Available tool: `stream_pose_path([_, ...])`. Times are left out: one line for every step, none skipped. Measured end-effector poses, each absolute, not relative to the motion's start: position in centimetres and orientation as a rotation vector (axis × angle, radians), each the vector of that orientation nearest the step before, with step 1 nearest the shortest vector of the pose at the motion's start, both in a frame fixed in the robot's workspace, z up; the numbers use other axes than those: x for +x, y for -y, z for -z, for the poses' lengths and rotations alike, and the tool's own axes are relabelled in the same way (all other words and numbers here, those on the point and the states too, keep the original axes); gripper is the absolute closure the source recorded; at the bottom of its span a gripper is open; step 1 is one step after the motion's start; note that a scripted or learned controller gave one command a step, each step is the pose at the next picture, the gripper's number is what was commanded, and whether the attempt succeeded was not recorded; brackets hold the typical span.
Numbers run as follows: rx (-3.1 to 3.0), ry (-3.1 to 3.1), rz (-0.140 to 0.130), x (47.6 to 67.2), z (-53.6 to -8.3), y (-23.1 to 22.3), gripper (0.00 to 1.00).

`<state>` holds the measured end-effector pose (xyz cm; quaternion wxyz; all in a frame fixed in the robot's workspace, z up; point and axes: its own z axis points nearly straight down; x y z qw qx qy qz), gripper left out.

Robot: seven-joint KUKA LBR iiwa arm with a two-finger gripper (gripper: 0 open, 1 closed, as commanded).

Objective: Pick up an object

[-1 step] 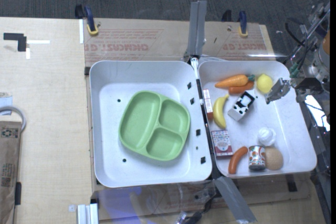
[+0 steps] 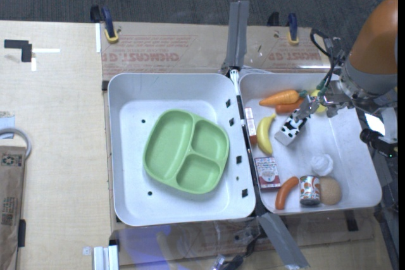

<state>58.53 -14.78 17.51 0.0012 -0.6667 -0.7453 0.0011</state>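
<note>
The right bin (image 2: 354, 136) holds several items: an orange carrot (image 2: 280, 98), a yellow banana (image 2: 264, 134), a black-and-white patterned block (image 2: 290, 129), two small red-and-white boxes (image 2: 267, 172), a red sausage (image 2: 286, 193), a small can (image 2: 309, 191), a brown ball (image 2: 329, 191) and a white lump (image 2: 321, 164). My gripper (image 2: 306, 112) reaches in from the right at a slant, low over the bin's back half. Its tip meets the upper end of the tilted patterned block, just right of the carrot. A yellow piece (image 2: 320, 105) shows beside the wrist.
The left bin (image 2: 126, 104) holds a green divided plate (image 2: 186, 152). A grey divider post (image 2: 238, 35) stands between the bins at the back. The wooden bench (image 2: 50, 136) stretches to the left.
</note>
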Motion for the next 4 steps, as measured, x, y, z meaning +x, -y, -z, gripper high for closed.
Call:
stream_pose_path([-1.862,2.563,0.019,62.1,-11.6,10.9,0.0])
stream_pose_path([-1.666,2.662,-0.001,56.7,-16.4,11.6,0.0])
stream_pose_path([-1.694,2.632,-0.014,65.6,-9.6,13.9,0.0])
stream_pose_path([-1.73,2.625,0.001,62.8,-9.7,17.0,0.0])
